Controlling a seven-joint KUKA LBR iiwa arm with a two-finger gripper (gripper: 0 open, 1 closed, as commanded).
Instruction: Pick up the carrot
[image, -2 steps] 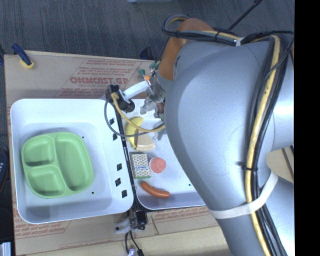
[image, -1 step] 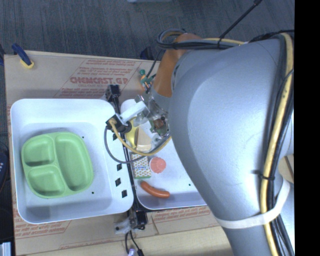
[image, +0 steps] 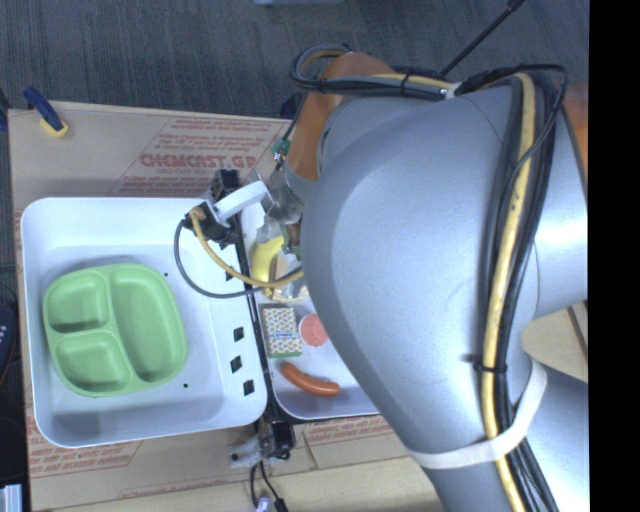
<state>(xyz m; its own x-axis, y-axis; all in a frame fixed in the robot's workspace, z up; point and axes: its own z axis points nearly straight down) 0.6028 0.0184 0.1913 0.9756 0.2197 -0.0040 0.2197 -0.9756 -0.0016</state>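
Observation:
The carrot (image: 311, 381), an orange stick, lies in the right bin (image: 300, 405) near its front edge. The big grey arm (image: 430, 250) covers most of that bin. The gripper (image: 268, 232) sits at the arm's left end, over the back part of the right bin close to the divider between the bins, well behind the carrot. A yellow object (image: 264, 260) shows just below the gripper; whether it is held cannot be seen.
A green divided plate (image: 113, 326) lies in the left bin (image: 130, 225). In the right bin, a small patterned box (image: 281, 331) and a pink round piece (image: 313, 330) sit just behind the carrot. A cable loop (image: 200, 270) hangs over the left bin's right side.

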